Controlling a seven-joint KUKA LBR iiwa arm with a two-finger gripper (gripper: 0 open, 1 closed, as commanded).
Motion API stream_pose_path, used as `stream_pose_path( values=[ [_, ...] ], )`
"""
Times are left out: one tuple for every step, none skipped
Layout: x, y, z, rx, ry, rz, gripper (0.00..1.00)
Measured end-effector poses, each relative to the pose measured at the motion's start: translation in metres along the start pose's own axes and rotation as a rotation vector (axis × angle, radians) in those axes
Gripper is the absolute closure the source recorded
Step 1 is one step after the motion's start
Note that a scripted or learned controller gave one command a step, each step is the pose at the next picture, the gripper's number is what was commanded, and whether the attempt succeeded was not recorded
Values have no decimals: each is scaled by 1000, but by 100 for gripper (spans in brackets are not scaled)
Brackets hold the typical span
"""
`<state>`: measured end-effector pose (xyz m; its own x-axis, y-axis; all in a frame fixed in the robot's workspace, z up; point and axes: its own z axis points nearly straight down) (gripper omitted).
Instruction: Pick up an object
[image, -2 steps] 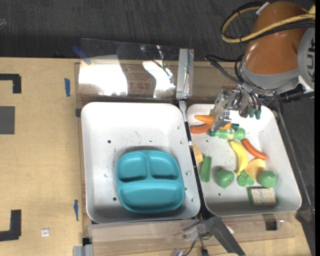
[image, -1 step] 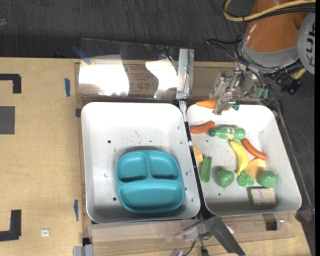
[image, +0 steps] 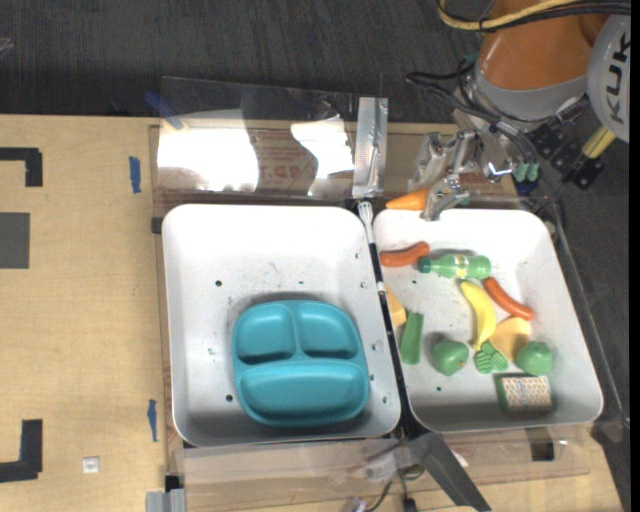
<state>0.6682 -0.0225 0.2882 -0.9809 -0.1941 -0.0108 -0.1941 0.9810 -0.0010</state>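
On my feed, the left bin (image: 190, 240) held a teal divided tray (image: 298, 362). The right bin (image: 560, 300) carried toy food: a green bottle (image: 456, 266), a banana (image: 480, 312), a green pepper (image: 449, 354). At its far rim, the end effector (image: 447, 190) hung beside an orange carrot (image: 405, 202); its grip I couldn't tell.

Tan bench (image: 80, 300), two white bins (image: 200, 250)

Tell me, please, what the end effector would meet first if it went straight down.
Probably the orange carrot-like toy at the right bin's far rim, beside the end effector; depth is unclear.
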Motion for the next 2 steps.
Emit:
stream_pose_path(
  values=[
    [-1, 6, -6, 0, 0, -168, 100],
    [3, -16, -15, 0, 0, -317, 100]
  ],
)
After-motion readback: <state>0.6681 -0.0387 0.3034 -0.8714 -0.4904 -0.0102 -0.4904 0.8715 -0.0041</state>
